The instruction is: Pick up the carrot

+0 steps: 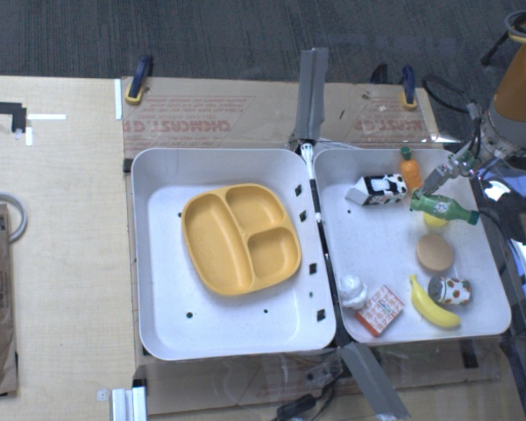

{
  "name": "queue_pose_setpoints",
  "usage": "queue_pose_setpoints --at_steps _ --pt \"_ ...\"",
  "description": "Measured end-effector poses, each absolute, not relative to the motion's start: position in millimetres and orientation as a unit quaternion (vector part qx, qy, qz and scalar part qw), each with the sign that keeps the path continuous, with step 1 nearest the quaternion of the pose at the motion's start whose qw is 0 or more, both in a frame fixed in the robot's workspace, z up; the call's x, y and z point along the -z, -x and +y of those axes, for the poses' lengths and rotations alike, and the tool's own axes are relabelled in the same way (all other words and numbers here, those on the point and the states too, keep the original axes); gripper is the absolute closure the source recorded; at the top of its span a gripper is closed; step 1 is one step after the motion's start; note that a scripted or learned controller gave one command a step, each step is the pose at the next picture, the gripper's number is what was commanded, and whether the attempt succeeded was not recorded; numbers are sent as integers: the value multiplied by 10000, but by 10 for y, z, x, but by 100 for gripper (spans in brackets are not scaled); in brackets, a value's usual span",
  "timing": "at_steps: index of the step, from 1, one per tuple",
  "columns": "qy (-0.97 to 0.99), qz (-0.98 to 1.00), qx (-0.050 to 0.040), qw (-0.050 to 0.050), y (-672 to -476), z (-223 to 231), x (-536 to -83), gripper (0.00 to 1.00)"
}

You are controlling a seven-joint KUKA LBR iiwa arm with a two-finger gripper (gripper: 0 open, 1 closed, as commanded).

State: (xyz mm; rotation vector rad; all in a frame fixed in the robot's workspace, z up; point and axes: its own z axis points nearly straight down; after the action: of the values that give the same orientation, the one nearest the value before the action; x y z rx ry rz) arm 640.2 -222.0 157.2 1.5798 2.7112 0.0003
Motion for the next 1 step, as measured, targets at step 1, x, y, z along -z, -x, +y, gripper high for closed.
queue_pose_setpoints --at_steps 1 --pt "-4646 8855 0 22 -6598 -2036 -1416 0"
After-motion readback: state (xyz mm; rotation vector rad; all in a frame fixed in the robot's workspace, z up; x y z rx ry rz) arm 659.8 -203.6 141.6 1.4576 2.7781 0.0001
